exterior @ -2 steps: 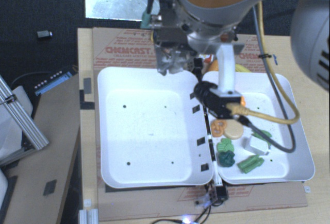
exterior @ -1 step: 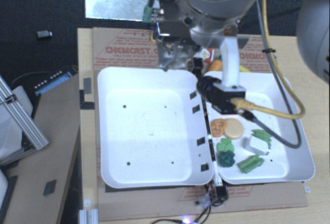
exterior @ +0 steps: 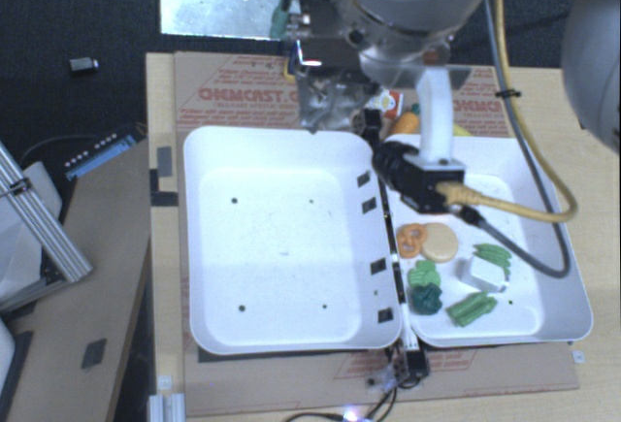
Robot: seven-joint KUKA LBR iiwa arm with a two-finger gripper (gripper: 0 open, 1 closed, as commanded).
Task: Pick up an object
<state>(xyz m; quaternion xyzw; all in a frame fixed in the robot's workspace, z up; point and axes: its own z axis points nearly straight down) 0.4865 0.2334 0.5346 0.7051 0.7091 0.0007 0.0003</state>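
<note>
The pincer (exterior: 330,110), its spread impossible to tell, hangs at upper centre; the toy food (exterior: 439,243) lies toward lower right.

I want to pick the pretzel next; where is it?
The pretzel lies in the right bin near its left wall, touching the tan disc, above the dark green piece.

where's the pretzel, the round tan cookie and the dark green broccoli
orange twisted pretzel (exterior: 411,238), camera view, its middle loops
round tan cookie (exterior: 441,243), camera view, flat top face
dark green broccoli piece (exterior: 424,286), camera view, bumpy crown
</note>
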